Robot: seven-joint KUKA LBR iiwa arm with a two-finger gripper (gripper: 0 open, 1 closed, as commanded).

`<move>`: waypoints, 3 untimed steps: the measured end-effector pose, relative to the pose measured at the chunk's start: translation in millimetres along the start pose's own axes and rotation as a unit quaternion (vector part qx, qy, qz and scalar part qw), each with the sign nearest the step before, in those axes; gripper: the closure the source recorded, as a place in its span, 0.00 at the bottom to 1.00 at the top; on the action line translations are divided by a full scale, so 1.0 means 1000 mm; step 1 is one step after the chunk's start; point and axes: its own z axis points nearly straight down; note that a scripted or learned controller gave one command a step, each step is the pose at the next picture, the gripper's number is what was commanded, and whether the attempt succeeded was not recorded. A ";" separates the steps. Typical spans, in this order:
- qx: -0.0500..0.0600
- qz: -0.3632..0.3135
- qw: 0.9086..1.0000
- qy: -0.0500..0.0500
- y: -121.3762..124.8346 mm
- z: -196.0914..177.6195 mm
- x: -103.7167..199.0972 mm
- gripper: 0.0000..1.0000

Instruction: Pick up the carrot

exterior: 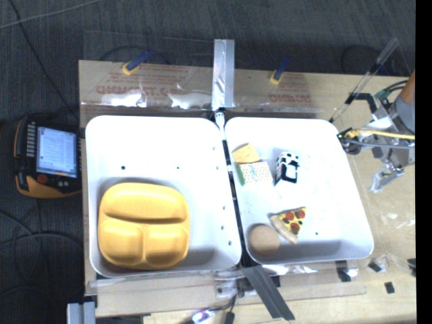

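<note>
The pincer (386, 159) hangs over the bare wood of the desk (388, 208), just off the right edge of the right bin (337, 201), a tangle of grey metal and thin cables; whether it is wide or narrow I cannot tell. It carries nothing that can be seen, so I judge the task to be at its very start: the reach into the bin is not yet made.

Nearest inside the right bin lies a small black-and-white block (288, 167), then a green-and-white box (254, 173) touching a pale yellow wedge (245, 153) by the bin's left wall. Near the front edge sit a flat pizza slice (290, 223) with red dots and a smooth brown ball (263, 238). The left bin (135, 140) holds a big glossy yellow loaf (143, 223) in its front left corner.

Which of these is the carrot I cannot tell, so the next move calls first for finding it, then coming in leftward over the bin rim and down
</note>
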 end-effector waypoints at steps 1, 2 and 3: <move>-0.001 -0.001 1.000 -0.003 0.000 -0.008 0.000 1.00; -0.001 -0.001 1.000 -0.003 0.000 -0.009 0.000 0.00; -0.001 -0.009 1.000 0.002 -0.015 -0.194 -0.071 0.00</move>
